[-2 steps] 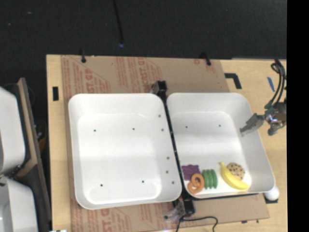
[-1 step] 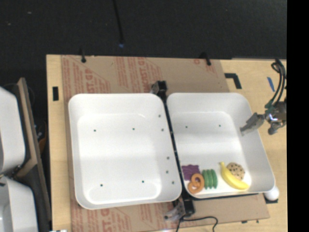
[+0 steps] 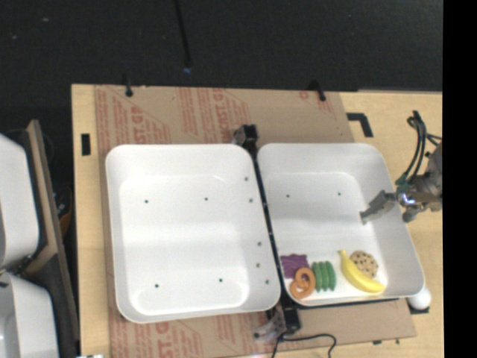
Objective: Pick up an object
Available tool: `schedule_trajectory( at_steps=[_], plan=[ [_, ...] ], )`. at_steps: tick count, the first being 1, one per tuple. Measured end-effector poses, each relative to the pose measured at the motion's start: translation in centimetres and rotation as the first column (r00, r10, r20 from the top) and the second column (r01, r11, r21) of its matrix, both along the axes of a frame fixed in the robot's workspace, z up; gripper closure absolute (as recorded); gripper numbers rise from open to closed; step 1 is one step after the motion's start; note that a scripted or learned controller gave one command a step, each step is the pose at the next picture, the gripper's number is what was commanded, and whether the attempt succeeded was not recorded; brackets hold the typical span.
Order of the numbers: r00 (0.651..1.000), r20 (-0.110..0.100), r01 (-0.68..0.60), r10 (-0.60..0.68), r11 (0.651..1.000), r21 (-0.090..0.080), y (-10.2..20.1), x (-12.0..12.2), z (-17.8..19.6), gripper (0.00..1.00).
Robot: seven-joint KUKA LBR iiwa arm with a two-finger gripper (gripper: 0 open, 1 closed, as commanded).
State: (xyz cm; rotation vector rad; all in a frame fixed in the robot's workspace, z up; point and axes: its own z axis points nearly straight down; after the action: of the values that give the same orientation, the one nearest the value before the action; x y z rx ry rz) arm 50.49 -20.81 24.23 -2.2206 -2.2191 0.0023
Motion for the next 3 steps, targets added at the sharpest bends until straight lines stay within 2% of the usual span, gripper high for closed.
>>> schedule_trajectory(
  at_steps=[1,2,3],
  plan=[
    [1.0,0.0,0.0,0.0,1.0,0.0,-0.1,-0.7,-4.4,0.0],
    [1.0,-0.002,0.0,0.0,1.0,0.001,0.1,-0.3,-10.5,0.0],
    [1.0,0.005,0.001,-0.001,1.0,-0.001,0.0,-0.1,-9.2,1.0]
  ],
)
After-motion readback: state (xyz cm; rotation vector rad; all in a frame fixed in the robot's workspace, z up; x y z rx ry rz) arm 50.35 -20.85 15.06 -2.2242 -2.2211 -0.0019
